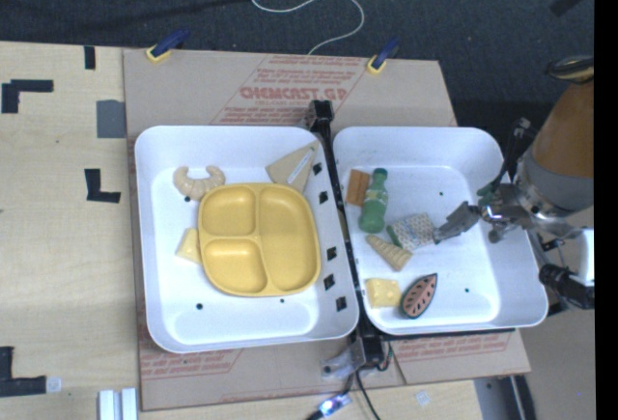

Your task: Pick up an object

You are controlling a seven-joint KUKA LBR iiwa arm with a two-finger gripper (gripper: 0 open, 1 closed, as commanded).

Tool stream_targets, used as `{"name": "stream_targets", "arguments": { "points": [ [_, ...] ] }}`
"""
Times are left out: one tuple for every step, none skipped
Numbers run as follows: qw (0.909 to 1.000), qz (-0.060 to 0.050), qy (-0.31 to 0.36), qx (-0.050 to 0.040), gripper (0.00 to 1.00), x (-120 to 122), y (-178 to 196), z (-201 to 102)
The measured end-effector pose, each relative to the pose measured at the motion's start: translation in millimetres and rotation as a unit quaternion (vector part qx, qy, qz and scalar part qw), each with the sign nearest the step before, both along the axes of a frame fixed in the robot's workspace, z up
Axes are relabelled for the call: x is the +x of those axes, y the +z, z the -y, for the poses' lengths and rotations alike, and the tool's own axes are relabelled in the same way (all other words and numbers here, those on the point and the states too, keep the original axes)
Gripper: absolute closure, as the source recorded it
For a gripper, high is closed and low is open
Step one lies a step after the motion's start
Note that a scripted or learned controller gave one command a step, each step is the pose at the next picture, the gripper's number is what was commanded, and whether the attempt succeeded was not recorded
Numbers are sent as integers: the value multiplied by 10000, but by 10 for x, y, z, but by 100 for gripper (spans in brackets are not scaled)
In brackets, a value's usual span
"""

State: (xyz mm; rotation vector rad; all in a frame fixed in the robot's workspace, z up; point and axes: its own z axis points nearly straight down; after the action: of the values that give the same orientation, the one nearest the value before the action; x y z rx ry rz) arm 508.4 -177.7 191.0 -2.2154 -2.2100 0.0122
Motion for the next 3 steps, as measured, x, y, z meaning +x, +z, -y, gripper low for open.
{"name": "stream_targets", "arguments": {
  "points": [
    [10000, 59, 17, -14, 0, 30, 59, -1],
    [10000, 33, 15, -8, 0, 21, -573, 43],
    [10000, 63, 20, -21, 0, 18, -1092, 33]
  ]
}}
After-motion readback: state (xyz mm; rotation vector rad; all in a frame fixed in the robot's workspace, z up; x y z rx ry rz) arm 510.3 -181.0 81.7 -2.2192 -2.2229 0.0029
